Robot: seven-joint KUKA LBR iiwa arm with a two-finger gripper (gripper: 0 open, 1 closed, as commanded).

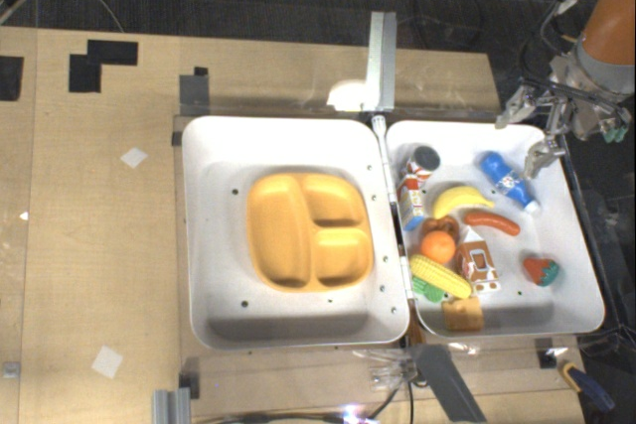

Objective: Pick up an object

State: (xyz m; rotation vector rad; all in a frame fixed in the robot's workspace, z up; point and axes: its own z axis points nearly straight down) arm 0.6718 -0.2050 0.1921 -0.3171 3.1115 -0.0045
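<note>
Banana lies crowded by sausage, orange and corn; jaws spread wide.

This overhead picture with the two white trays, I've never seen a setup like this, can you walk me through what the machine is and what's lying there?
One camera looks down at a slant on a wooden bench. The robot arm, grey with an orange band, reaches in from the right. Its gripper hangs above the right bin's far corner, with nothing between its fingers. The left bin holds a yellow divided tray. The right bin holds toy food: a banana, a sausage, corn, a strawberry and a blue bottle.
</note>
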